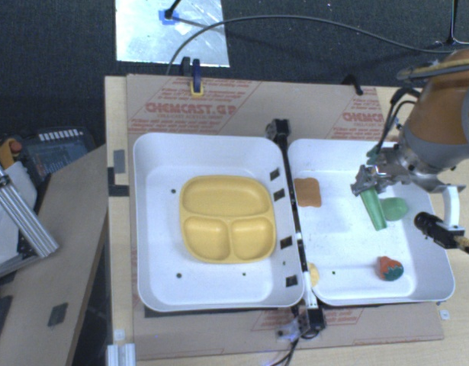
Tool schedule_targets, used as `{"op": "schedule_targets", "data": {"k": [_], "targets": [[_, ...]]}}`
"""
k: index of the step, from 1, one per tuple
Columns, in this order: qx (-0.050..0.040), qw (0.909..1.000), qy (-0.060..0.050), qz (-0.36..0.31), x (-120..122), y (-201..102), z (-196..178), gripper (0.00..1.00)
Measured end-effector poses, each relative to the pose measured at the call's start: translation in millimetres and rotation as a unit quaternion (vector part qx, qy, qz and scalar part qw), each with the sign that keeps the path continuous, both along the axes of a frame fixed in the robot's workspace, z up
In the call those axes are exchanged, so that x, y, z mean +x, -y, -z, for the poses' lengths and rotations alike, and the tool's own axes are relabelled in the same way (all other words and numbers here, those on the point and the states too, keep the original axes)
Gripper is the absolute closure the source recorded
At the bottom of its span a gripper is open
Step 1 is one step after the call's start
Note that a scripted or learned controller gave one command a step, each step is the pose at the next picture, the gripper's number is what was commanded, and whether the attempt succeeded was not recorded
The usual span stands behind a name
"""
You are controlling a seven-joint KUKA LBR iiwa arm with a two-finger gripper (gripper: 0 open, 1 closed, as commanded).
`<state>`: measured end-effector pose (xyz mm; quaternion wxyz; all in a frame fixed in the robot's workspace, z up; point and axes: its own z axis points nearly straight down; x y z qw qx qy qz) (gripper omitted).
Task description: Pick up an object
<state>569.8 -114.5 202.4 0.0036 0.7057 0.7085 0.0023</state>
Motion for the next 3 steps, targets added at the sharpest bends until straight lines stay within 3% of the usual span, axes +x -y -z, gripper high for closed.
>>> {"op": "schedule_targets", "data": {"k": [1,3], "targets": [[0.0006,1.0000,-0.002,0.000,1.2,0.2,-19.8,1.00],[0.0020,1.0000,-0.003,-0.003,19.2,-106.6,-19.4,1.00]]}}
